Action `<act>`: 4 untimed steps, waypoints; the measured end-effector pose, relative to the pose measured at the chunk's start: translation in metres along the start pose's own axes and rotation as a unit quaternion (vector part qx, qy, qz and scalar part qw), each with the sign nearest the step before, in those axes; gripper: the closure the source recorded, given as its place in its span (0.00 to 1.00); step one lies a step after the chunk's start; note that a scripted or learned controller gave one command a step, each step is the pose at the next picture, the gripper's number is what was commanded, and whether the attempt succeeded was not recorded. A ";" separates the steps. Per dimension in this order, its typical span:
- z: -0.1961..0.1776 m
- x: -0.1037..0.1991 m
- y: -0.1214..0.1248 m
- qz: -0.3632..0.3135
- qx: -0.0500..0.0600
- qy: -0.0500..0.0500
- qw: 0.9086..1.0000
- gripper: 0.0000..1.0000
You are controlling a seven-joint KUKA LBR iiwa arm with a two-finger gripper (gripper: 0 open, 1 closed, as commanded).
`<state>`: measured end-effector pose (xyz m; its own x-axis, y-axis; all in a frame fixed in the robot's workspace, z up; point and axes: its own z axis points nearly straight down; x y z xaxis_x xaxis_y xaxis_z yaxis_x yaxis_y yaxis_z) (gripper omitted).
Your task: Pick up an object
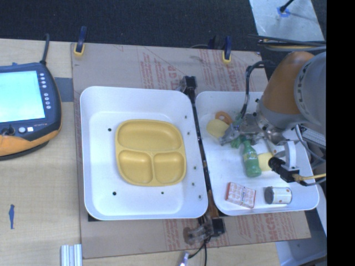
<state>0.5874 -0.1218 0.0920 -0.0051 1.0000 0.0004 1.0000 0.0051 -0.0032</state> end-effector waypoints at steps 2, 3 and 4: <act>0.000 -0.011 -0.047 -0.001 0.000 0.000 1.000 0.00; 0.001 0.015 -0.058 -0.001 0.001 0.000 1.000 0.00; -0.009 0.014 -0.058 -0.002 0.003 0.000 1.000 1.00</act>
<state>0.5294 -0.1080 0.1014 -0.0098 1.0000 0.0004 0.9999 0.0098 -0.0090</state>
